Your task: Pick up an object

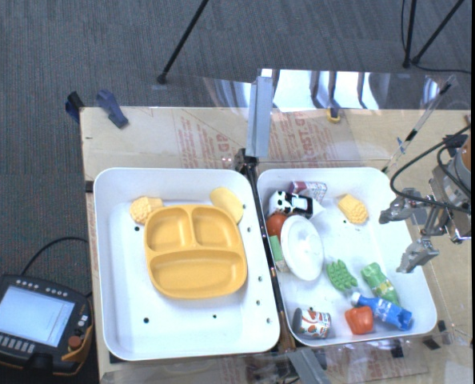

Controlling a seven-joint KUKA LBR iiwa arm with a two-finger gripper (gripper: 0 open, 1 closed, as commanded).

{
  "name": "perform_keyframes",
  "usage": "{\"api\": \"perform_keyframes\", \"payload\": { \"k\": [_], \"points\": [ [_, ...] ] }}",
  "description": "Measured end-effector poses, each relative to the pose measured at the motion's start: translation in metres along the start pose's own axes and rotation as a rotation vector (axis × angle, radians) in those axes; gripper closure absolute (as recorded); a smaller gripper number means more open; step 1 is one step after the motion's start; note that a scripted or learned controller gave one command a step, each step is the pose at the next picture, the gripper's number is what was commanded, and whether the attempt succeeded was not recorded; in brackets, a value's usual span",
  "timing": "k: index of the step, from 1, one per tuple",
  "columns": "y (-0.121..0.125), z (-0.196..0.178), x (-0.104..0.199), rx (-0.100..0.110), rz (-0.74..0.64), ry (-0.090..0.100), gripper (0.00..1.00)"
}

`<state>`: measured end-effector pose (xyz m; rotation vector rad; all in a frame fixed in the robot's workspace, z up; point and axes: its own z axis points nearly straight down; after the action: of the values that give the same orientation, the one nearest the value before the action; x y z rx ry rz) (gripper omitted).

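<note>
My gripper hangs over the right edge of the right bin, open, its two grey fingers spread apart with nothing between them. Below and left of it in that bin lie a green toy, a blue bottle and a red pepper. A yellow corn cob lies to its left near the bin's back. A white round lid sits mid-bin, with a black and white cow toy behind it and a bumpy green piece beside it.
A small printed can lies at the right bin's front. The left bin holds a yellow divided plate, a yellow corn piece and a pale yellow fruit. A pendant lies on the floor at left.
</note>
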<state>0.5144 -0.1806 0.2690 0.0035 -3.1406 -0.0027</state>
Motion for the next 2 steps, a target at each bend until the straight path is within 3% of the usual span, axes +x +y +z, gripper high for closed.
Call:
{"api": "perform_keyframes", "payload": {
  "k": [1,2],
  "points": [
    [0.011,0.094,0.034,-0.003,0.051,0.009,0.00],
    [0.019,0.180,0.005,-0.002,0.094,0.003,0.00]
  ]
}}
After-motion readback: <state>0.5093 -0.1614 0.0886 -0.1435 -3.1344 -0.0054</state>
